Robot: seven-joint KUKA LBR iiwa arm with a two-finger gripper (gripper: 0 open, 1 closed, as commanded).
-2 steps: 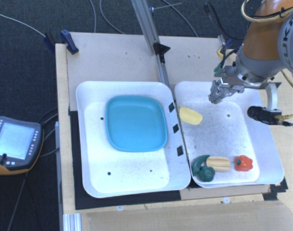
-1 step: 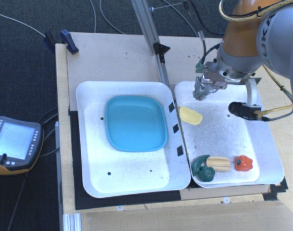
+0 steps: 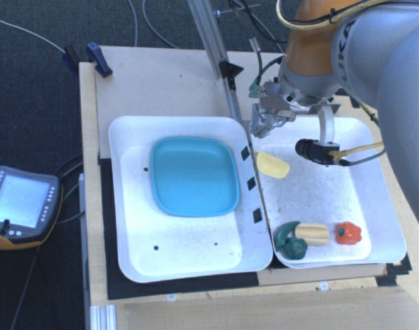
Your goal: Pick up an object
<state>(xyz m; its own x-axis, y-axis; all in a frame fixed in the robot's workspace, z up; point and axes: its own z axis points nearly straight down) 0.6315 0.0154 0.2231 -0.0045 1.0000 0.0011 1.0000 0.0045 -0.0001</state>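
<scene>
Near edge, right bin: a dark green rounded plastic toy vegetable [image 3: 289,239], a tan cylindrical piece [image 3: 312,234] touching it, and a red plastic toy pepper [image 3: 347,233] just beside that, all in a row against the near wall of the right shallow white bin [image 3: 319,191].
Mid bin: a pale yellow flat plastic piece [image 3: 272,165] lies alone near the bin's left wall, well apart from the near row.
Gripper: the gripper [image 3: 263,128] hangs over the far left corner of the right bin, just beyond the yellow piece. Open or closed cannot be told, and nothing shows held in it.
Progress: judged as approach only. No object is lifted, and the descent, the grasp and the lift are not yet done.
Likely target: the yellow piece, being nearest to the gripper. This is a judgement.
Edges: the yellow piece sits close to the wall where the two bins meet, which leaves little room on that side.
Open room: the middle floor of the right bin is bare.
Left bin: the left shallow white bin [image 3: 133,205] holds a teal square plastic plate [image 3: 194,176].
Surface: the pale surface [image 3: 161,81] beyond the bins carries a slanted grey metal post [image 3: 209,33] that passes close to the gripper.
</scene>
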